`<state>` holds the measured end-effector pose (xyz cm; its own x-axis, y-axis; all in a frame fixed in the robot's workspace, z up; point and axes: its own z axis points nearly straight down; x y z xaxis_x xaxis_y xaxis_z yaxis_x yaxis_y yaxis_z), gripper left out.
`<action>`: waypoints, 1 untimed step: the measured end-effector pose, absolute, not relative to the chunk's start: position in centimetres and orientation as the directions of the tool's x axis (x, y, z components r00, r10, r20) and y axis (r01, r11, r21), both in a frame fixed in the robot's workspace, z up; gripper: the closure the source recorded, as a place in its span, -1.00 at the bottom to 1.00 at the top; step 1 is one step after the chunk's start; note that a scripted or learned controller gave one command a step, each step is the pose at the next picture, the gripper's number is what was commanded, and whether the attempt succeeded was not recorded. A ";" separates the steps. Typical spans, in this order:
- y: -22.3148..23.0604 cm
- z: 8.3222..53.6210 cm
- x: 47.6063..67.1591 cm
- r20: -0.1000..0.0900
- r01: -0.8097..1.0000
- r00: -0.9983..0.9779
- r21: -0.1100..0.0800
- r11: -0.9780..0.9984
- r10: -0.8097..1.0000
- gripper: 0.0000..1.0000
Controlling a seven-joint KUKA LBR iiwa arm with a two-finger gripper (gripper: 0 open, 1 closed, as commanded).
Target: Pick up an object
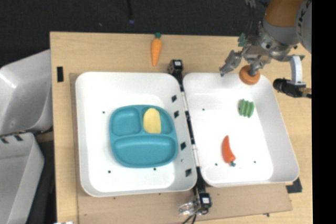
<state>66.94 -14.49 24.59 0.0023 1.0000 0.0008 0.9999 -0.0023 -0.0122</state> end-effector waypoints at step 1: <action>-14.5 25.4 67.2 0.000 1.000 0.000 0.001 0.000 1.000 -1.00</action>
